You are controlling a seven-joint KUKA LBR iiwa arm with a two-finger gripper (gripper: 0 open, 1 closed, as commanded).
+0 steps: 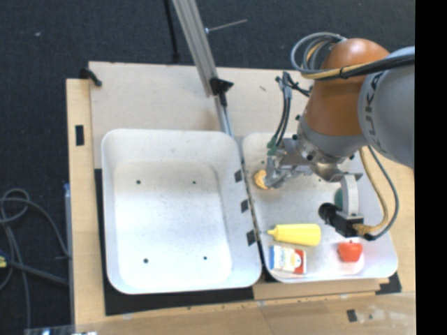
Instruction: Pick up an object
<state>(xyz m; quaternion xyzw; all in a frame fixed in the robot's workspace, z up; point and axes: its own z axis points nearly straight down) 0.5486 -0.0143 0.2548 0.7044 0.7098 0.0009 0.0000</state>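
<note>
Your bench (150, 96) carries two bins, and in the right bin (377, 267) you see the gripper (270, 176) at ten o'clock, touching a yellow object (260, 181), grip state untellable.

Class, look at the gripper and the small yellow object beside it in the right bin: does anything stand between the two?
Nothing visible does. The gripper hangs right at the small yellow object, near the right bin's left wall. The yellow bottle lies nearer the bin's front, apart.
</note>
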